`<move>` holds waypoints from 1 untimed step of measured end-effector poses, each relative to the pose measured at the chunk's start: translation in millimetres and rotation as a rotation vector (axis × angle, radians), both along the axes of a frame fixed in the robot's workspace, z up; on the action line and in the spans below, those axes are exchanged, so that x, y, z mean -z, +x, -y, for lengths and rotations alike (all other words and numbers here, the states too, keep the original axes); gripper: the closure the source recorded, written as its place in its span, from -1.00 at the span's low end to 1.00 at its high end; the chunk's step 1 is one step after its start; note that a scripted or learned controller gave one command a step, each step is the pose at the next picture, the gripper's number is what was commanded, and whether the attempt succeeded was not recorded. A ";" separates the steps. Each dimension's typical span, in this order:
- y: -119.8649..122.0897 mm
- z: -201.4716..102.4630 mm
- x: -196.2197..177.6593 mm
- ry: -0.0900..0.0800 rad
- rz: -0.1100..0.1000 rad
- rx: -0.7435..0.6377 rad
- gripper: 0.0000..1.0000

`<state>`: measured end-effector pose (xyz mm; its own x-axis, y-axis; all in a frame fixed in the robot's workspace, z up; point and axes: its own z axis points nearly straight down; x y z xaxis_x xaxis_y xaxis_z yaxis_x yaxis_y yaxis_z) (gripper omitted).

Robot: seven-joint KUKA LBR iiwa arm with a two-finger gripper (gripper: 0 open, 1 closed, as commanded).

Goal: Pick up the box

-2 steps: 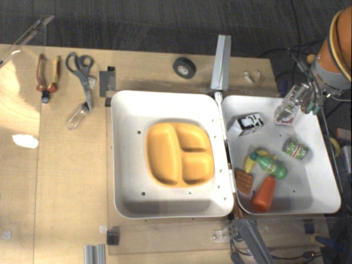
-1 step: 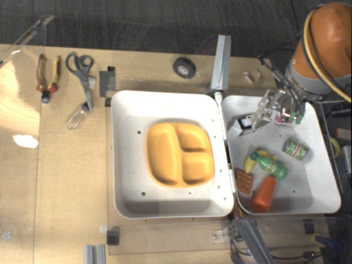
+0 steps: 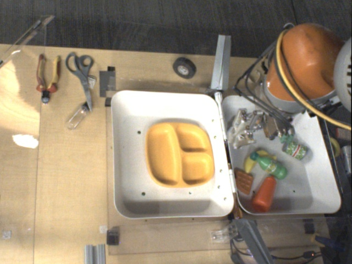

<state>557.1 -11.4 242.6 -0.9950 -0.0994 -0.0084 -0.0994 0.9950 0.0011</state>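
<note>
Seemingly, the box [image 3: 244,181] meant by the task is the small brown, flat-sided thing lying in the right bin [image 3: 330,202], close against that bin's left wall and toward its near edge. Its identity is judged only from its squared outline; its surface is too small for detail to be made out. A red toy [image 3: 264,193] is seen just beside it on the right, perhaps touching it, and a green-and-yellow toy [image 3: 266,165] lies just above. A small green can [image 3: 293,148] rests farther back.

The gripper [image 3: 245,128] is lowered into the same bin, near the left wall and behind the box, apart from it. Whether it is open or closed cannot be told, as the metal parts blur together. Nothing is seen to be held.

The box is judged to be light and fairly stiff, probably card or thin plastic, so it should be squeezed only gently. It is best taken across its two long sides, near the middle. The side next to the bin wall leaves little room, and the red toy crowds the other, so a tilted or corner grasp might be needed, and the box may slide on the smooth white floor.

A yellow tray [image 3: 180,153] sits in the left bin [image 3: 126,147], well apart.
</note>
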 end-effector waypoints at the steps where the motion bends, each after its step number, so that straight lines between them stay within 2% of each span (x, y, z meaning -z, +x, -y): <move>1: 33.0 -11.2 -48.9 0.004 0.001 0.567 1.00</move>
<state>590.1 -0.1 291.5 -0.8925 0.4509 -0.0087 0.4509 0.8926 0.0054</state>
